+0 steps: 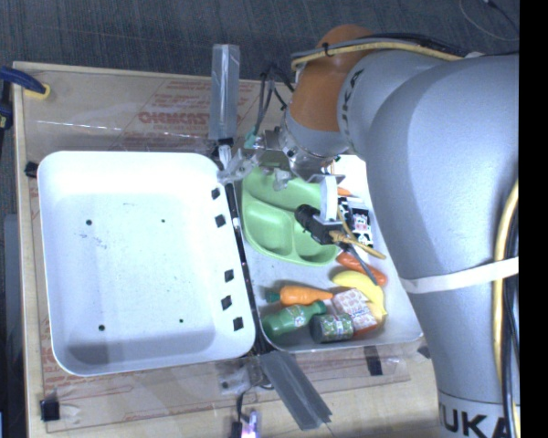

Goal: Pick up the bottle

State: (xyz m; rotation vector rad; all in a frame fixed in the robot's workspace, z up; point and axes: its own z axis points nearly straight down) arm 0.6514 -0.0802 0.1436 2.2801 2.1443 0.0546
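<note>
The gripper (276, 166) sits over the 12 o'clock end of a green dish (272, 226) in the right bin (397, 334); I cannot tell whether it is open or closed. The bottle (292, 319), green, lies on its side at the bin's 6 o'clock edge. A carrot (303, 294) lies just at its 12 o'clock and a banana (361, 283) at its 2 o'clock.
</note>
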